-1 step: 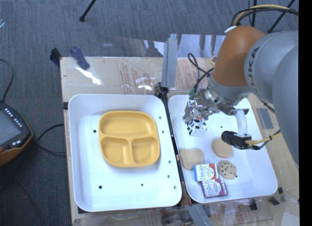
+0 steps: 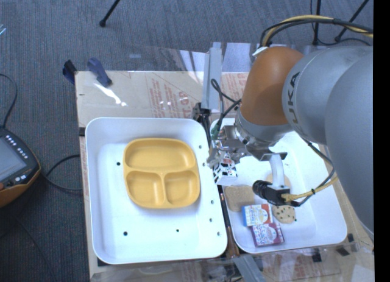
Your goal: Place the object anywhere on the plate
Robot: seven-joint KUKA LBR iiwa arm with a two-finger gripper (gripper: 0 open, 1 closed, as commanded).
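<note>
A yellow plate (image 2: 162,172) with three compartments lies in the left white bin (image 2: 103,226). My gripper (image 2: 224,164) hangs low over the inner edge of the right bin (image 2: 332,226), just right of the wall between the two bins and apart from the plate. Below it in the right bin lie a tan slice of toast (image 2: 239,197), a blue-and-white packet (image 2: 257,215), a red packet (image 2: 267,234) and a brown cookie (image 2: 284,214). The arm hides much of the right bin's back half.
The grey arm with its orange band (image 2: 271,92) crosses the right bin from the right. A cardboard sheet (image 2: 146,92) covers the bench behind the bins. The left bin has bare white floor around the plate.
</note>
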